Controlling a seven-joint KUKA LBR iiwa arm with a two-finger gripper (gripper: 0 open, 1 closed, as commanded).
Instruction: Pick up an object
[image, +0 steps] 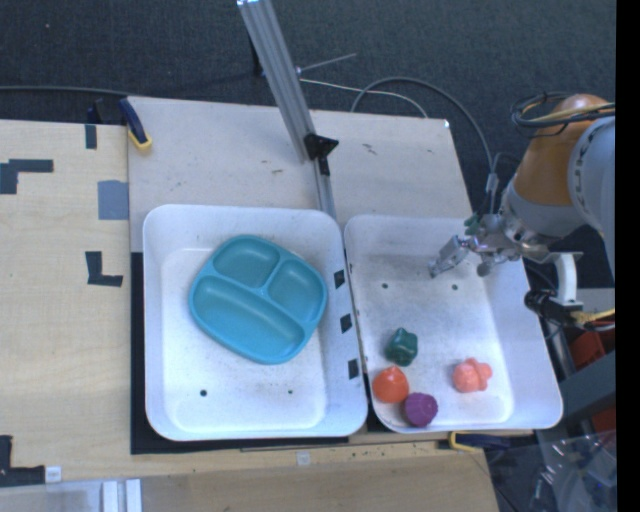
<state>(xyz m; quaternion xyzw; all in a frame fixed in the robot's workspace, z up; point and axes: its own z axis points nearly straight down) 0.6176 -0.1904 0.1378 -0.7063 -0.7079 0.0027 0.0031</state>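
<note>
Purple ball (421, 408) lay at the near edge of the right bin (520, 395), touching or almost touching an orange-red piece (390, 384) just to its left by the bin's near left corner. Behind those two, a dark green piece (402, 346) sat a little farther in, close to the left wall. An orange-pink lump (471, 376) rested toward the near right corner, apart from the other three. None of the four touched the gripper. The gripper (446, 259) hung over the far half of the right bin, well apart from all of them, its fingers pointing left and down; whether they were spread or pressed together could not be told, and nothing showed between them. The arm (560, 175) came in over the bin's far right corner. In the left bin (165, 330) a blue divided plate (259, 298) lay tilted in the middle, its three compartments facing up.
</note>
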